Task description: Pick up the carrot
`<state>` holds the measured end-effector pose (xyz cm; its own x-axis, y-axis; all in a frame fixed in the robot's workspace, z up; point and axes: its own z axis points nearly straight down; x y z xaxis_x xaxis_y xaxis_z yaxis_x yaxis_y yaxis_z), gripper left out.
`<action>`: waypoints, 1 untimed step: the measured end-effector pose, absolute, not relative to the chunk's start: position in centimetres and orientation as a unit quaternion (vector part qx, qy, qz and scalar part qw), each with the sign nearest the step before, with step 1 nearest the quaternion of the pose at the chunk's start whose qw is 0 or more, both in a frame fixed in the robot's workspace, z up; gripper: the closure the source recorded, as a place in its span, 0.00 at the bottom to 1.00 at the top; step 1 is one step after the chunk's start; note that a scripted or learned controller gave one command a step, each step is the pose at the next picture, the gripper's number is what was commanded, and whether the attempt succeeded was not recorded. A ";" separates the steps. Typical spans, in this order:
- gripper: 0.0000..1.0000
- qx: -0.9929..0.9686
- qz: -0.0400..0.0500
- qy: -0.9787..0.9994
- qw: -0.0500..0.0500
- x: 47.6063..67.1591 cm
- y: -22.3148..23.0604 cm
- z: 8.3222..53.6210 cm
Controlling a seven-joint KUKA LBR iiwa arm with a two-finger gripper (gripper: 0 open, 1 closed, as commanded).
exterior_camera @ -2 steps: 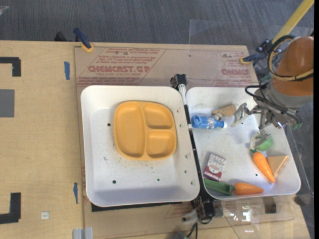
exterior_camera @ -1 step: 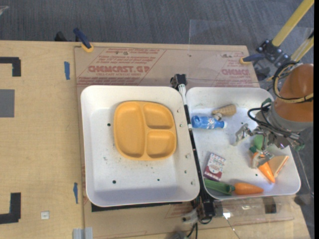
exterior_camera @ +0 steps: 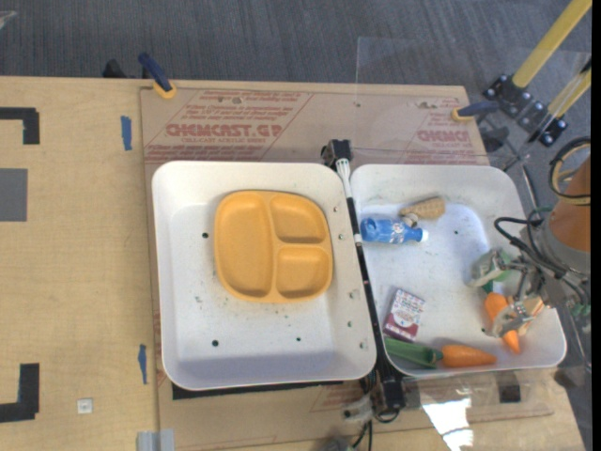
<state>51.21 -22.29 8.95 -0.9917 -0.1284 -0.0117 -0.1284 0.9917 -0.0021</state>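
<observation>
Left bin (exterior_camera: pixel 178 280): orange three-compartment plate (exterior_camera: pixel 273 246), lying flat, room all around it. Right bin (exterior_camera: pixel 451 181): blue bottle (exterior_camera: pixel 390 231) and tan piece (exterior_camera: pixel 424 209) near the far wall; small red-and-white packet (exterior_camera: pixel 404 314) mid-floor; carrot (exterior_camera: pixel 467 355) lying along the near wall, green top (exterior_camera: pixel 410 351) toward the divider. Hand (exterior_camera: pixel 515 319) sits low at the bin's right side, just beyond the carrot's tip; its grip cannot be judged.

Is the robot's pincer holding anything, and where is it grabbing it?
It cannot be told. The pincer sits over small orange pieces at the right bin's edge, apart from the carrot.
</observation>
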 end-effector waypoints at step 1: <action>0.00 0.017 -0.002 1.000 0.008 48.9 -21.1 9.0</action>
